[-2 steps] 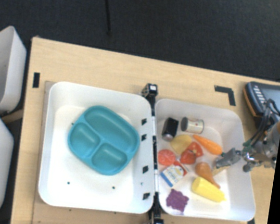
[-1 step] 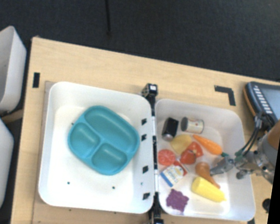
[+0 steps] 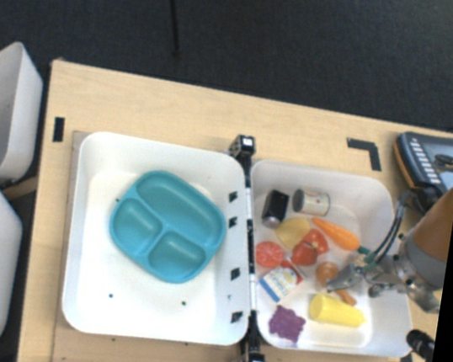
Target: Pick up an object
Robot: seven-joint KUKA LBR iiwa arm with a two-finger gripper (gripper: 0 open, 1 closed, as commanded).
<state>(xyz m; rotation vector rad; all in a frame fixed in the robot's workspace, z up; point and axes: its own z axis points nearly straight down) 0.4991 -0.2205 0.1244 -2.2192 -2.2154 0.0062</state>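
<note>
In the camera view, two white bins are seen side by side on the bench (image 3: 178, 109). The left bin (image 3: 83, 281) carries a blue divided plate (image 3: 168, 226), which lies near its middle, tilted toward the far edge.

The right bin (image 3: 353, 187) carries a cluster of small things. By its far edge a black block (image 3: 275, 207) stands beside a small can (image 3: 312, 202) lying on its side. Just nearer, a pale yellow piece (image 3: 294, 230) is touched by an orange carrot (image 3: 337, 234) and a red pepper (image 3: 309, 249). A round red slice (image 3: 268, 254) lies by the bin's left wall, with a small white and blue packet (image 3: 279, 283) just below it. A purple piece (image 3: 287, 324) sits at the near edge, and a yellow block (image 3: 337, 312) lies beside it.

The gripper (image 3: 356, 277) is lowered into the right side of this bin, just above the yellow block and beside a small brown ball (image 3: 327, 272). Whether its fingers are spread or pressed together cannot be told. Nothing is seen held between them.
</note>
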